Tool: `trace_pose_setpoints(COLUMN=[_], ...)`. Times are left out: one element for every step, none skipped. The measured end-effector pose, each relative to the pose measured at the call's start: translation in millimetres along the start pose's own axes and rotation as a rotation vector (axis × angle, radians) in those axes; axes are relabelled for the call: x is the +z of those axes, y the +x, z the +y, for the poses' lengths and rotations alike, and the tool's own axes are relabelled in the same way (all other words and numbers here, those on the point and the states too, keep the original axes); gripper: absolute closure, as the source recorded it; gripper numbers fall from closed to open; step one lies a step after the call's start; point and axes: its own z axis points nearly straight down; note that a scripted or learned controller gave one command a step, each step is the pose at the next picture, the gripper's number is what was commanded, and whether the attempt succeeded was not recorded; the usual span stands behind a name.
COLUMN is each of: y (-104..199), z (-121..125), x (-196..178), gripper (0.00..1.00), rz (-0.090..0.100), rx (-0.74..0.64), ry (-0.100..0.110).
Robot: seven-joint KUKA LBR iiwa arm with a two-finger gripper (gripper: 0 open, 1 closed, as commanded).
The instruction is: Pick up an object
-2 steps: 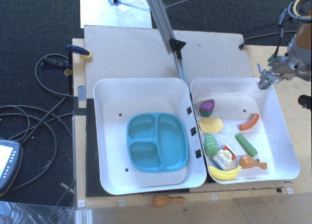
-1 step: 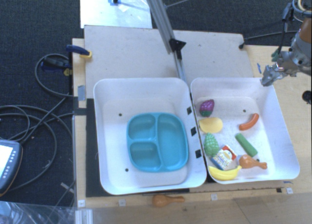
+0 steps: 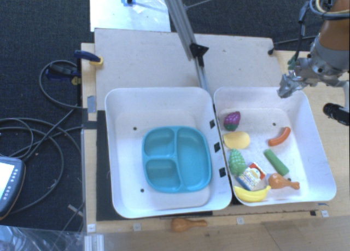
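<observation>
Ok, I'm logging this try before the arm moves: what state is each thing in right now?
Gripper: above the right bin's far rim, holding nothing visible.
Tray: flat in the left bin, compartments bare.
Sausage: loose on the right bin's floor.
Banana: against the right bin's near wall.
Right bin: holds the toy foods.

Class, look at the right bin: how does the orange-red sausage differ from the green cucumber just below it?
1. Colour: the sausage is orange-red; the cucumber is green.
2. Shape: the sausage curves; the cucumber is straight.
3. Pose: the sausage slants up toward the right; the cucumber slants down toward the right.
4. Place: the sausage lies nearer the gripper than the cucumber does.
Both are long, thin toy foods lying flat in the right bin.
</observation>
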Motion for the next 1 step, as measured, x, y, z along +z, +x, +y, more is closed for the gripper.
trace_pose_setpoints(y=[46.3], z=[0.9], x=[7.7], gripper=[1.0], rz=[0.0], rx=[0.0], ry=[0.002])
